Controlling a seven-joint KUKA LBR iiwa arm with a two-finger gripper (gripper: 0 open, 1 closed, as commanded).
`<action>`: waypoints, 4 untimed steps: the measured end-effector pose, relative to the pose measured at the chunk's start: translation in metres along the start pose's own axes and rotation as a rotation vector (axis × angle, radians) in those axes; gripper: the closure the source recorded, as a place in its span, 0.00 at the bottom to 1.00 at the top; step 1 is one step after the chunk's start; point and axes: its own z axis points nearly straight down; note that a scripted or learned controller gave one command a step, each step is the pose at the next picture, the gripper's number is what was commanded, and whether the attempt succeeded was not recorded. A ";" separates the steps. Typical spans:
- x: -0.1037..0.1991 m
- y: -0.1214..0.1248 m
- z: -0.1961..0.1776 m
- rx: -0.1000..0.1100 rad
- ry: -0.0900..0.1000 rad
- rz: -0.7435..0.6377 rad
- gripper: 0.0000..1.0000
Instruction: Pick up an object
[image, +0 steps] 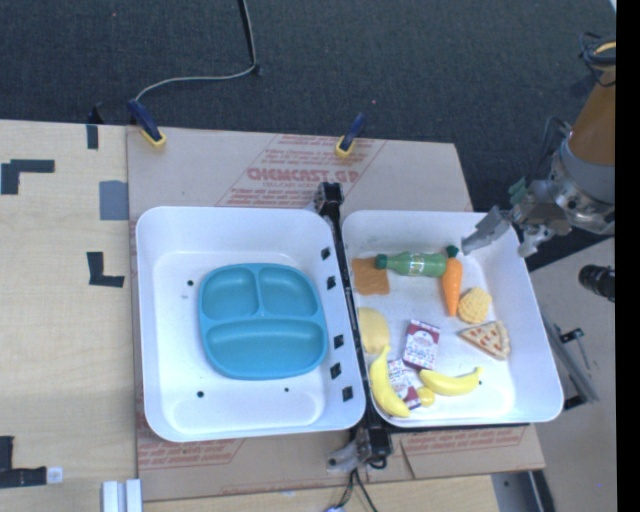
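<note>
The right bin (527, 300) holds toy food: a green bottle (415, 264) lying on its side, a carrot (452, 287), an orange toast square (370, 277), a yellow waffle piece (474, 302), a pizza slice (486, 340), two bananas (452, 381) (386, 385), a pale yellow piece (372, 330) and a pink carton (421, 345). My gripper (505, 238) hangs over the bin's upper right corner, just right of the bottle's cap and above the carrot. It is open, and nothing sits between its fingers.
The left bin (160, 250) holds a blue divided plate (264, 320). A black clip joint (330, 197) sits where the bins meet. Both bins rest on a cardboard sheet (290, 170) held by yellow clamps. The arm's orange band (600, 125) is at the right edge.
</note>
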 end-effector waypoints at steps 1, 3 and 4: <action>-0.036 0.005 0.091 0.002 0.000 0.001 0.00; -0.019 0.024 0.176 -0.007 -0.005 -0.001 1.00; 0.028 0.075 0.186 0.050 0.002 0.017 1.00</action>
